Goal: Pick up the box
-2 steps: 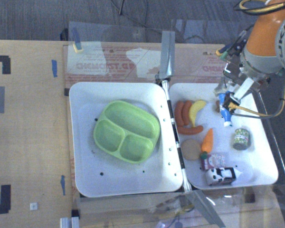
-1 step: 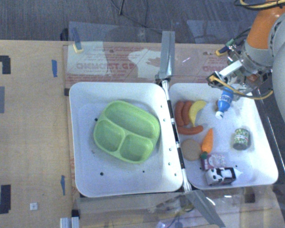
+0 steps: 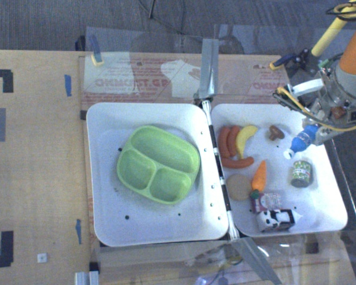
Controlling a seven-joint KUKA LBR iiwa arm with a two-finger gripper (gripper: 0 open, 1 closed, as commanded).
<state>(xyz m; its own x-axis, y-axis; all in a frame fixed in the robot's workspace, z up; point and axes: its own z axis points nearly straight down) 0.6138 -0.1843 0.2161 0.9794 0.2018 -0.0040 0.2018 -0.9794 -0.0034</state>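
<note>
The small cow-patterned black-and-white carton box [image 3: 276,219] lies on its side at the near edge of the right white bin [image 3: 335,215], touching a red-and-white packet [image 3: 264,202] below the orange carrot [image 3: 259,175]. It looks light, thin-walled and crushable, so I'd pinch gently across its short sides. The gripper [image 3: 337,113] hovers at the bin's far right, and I cannot tell how its grasping end stands

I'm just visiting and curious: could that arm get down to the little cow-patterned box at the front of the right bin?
Probably yes. The box lies at the near edge of the right bin with nothing on top of it. A small red packet touches its left end, so the gripper, now at the bin's far right, may nudge that.
</note>
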